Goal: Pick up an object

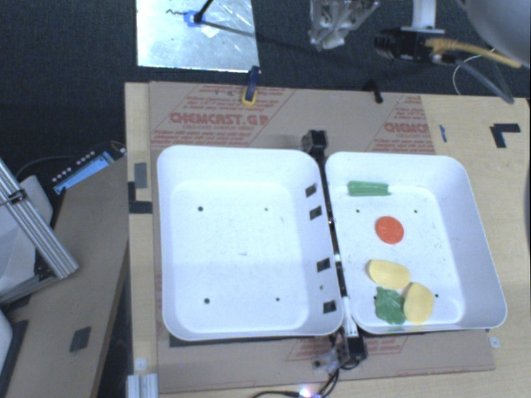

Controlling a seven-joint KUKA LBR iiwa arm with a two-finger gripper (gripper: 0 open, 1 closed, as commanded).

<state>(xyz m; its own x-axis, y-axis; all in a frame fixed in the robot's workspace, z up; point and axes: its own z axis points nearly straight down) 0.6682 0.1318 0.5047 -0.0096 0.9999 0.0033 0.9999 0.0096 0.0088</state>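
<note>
Right bin (477, 222) — far edge, centre, near edge taken by green stick (368, 188), orange disc (390, 230), yellow pieces (388, 273) — right edge open.

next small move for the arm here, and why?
Probably bring the gripper forward from behind the bench to above the right bin, over the orange disc. The gripper sits high, beyond the bins, near nothing graspable. Every object lies in the right bin, and the disc lies apart from the green stick and the yellow and green pieces clustered at the front.
</note>
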